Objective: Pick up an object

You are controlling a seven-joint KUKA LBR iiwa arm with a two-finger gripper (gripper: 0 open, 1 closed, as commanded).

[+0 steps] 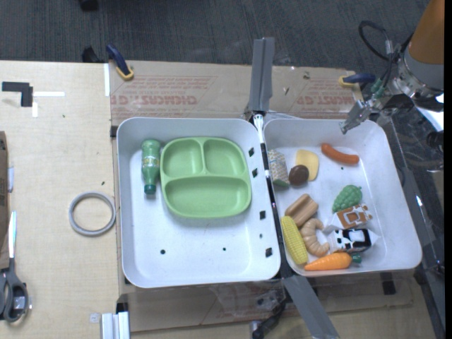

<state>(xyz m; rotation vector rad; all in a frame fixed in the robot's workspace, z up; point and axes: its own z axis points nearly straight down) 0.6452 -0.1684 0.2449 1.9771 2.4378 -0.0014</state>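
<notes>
camera view has the gripper (358,116) hanging over the right bin's (395,189) far rim, grip state i cannot tell, with the sausage (340,154) nearest, just below-left inside that bin, long axis running across the view.

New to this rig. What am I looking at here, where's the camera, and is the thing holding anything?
One fixed camera sits above a bench and looks down at a slant. The machine is a grey robot arm with an orange band, reaching in from the right of the picture. Its grasping tool hangs over the far edge of the right bin; nothing is visibly held in it.

The left bin holds a green divided plate and a small green bottle beside it. The right bin is full of toy food: a sausage, corn, a carrot, a hot dog and others. On the bench to the left lie a tape ring and scissors.
</notes>
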